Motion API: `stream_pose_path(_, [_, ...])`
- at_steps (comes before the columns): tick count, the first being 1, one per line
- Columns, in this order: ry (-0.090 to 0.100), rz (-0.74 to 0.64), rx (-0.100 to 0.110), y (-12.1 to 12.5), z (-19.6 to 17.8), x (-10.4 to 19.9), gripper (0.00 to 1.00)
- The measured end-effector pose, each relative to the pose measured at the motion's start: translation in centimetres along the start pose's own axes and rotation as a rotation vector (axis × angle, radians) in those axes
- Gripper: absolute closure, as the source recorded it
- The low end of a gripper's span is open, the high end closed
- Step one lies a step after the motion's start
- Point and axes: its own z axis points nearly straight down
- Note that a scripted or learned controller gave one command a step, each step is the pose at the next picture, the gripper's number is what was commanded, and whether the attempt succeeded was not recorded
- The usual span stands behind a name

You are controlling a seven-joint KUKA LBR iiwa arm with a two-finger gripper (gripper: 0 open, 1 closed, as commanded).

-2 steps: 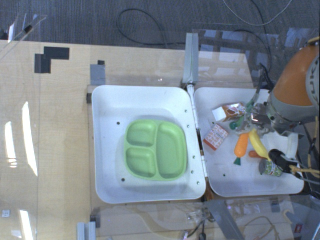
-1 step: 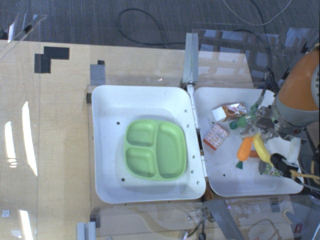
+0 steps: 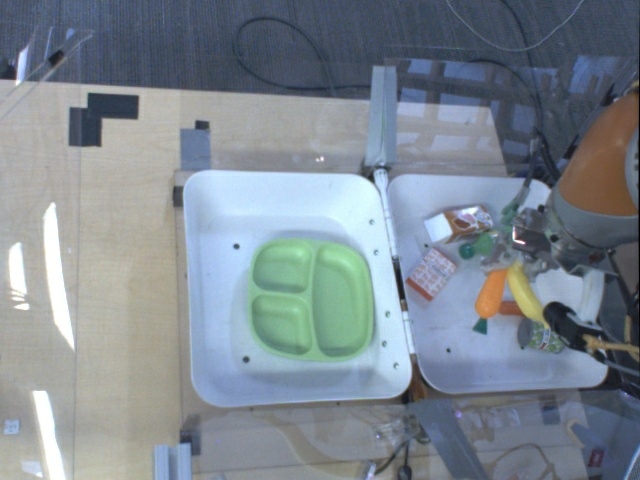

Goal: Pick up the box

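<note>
A small red-and-white box (image 3: 432, 273) lies flat in the right bin (image 3: 450, 363), near its left wall. My gripper (image 3: 512, 240) hangs over the middle of that bin, to the right of the box and apart from it. It sits above a cluster of toy food, and its tips are lost among those items. The grey wrist and the orange band (image 3: 608, 158) rise behind it at the right edge.
A brown and white packet (image 3: 462, 224) lies at the back of the right bin. A green item (image 3: 484, 248), a carrot (image 3: 490, 294), a banana (image 3: 526, 294) and a can (image 3: 541, 337) crowd under the gripper. The left bin (image 3: 215, 268) holds a green divided plate (image 3: 310, 298).
</note>
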Motion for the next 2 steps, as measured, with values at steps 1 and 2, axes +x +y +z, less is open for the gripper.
stream_pose_path(1, [-0.001,0.037,0.001,-0.44,1.06,0.31,1.0])
stream_pose_path(2, [0.0,0.027,-0.001,-0.19,0.19,0.48,1.0])
